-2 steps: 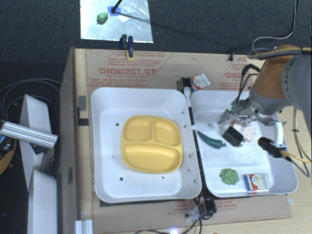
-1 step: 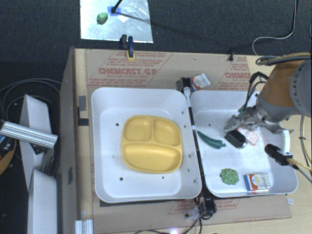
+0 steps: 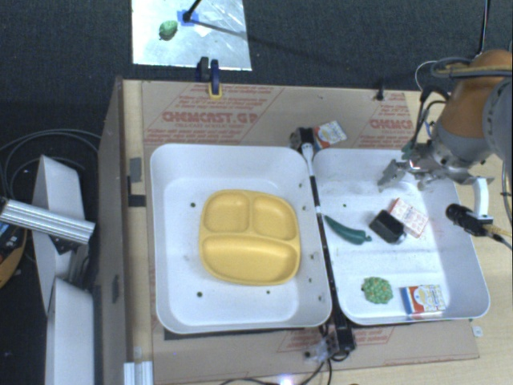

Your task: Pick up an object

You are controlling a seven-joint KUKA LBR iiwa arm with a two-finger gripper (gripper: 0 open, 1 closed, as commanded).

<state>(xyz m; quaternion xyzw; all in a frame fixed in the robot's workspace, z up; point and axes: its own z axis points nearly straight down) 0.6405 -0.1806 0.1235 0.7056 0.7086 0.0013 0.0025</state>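
My gripper [image 3: 405, 176] hangs over the far part of the right bin [image 3: 461, 255], open, with nothing between its fingers. Below it in that bin lie a small red-and-white box [image 3: 409, 217], a black block [image 3: 387, 228] touching the box, and a dark green pepper [image 3: 346, 231]. Nearer the front edge sit a green broccoli-like piece [image 3: 377, 289] and a red, white and blue carton [image 3: 423, 298]. The left bin [image 3: 172, 215] holds a yellow divided plate [image 3: 248, 237].
A small packet [image 3: 329, 133] lies on the cardboard behind the bins. A blue-and-yellow clamp [image 3: 210, 74] stands at the bench's far edge, below a shiny sheet [image 3: 216, 22]. A black part of the arm [image 3: 469, 217] juts over the right bin's right side.
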